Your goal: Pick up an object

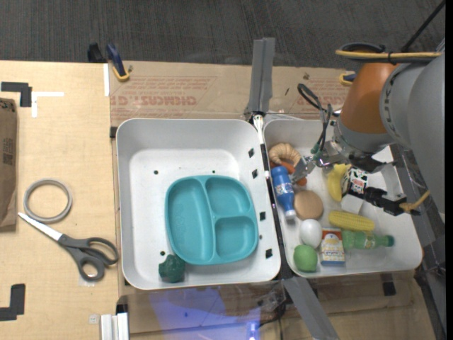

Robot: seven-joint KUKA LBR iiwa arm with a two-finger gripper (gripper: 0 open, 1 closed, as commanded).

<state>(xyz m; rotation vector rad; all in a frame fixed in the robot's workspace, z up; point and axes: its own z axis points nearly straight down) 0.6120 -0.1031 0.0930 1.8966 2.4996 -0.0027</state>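
Fingers [309, 163] of mine (spread unclear, I cannot tell) should centre on the blue plastic bottle [284, 188] before descending.

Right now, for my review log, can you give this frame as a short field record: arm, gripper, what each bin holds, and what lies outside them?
arm: reaches in from the right, over the right bin
gripper: low among the items, next to the blue bottle; nothing visibly between its fingers
left bin: teal divided plate, dark green object
right bin: blue bottle, banana, corn, white egg, green ball
outside bins: scissors, tape roll
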